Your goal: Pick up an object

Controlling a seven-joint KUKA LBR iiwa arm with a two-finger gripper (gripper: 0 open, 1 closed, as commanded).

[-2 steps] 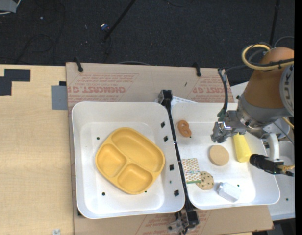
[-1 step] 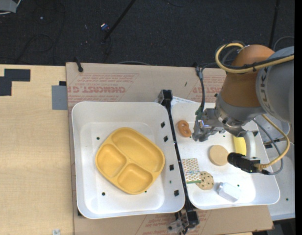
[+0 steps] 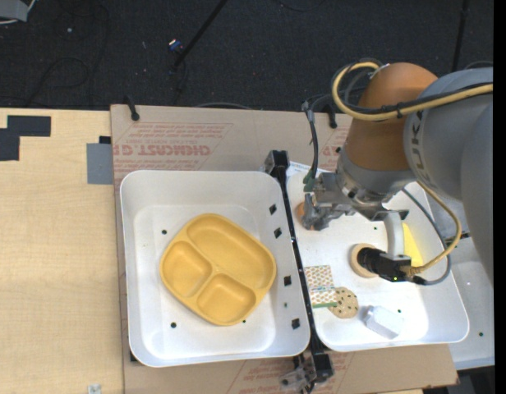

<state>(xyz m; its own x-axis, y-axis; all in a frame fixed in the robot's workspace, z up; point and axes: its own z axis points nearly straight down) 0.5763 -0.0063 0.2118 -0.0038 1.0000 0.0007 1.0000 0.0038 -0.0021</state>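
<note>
My gripper, grip state untellable, hangs beside the white plastic right bin's left wall; I might clip it.

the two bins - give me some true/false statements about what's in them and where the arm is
1. The yellow divided plate lies in the left bin. True.
2. The plate has three compartments. True.
3. The gripper is down over the left bin. False: it is over the right bin, near that bin's upper left corner.
4. A round cookie-like disc with dark spots lies near the right bin's front edge. True.
5. The plate is stacked on the white block. False: the block lies in the right bin, apart from the plate.
</note>
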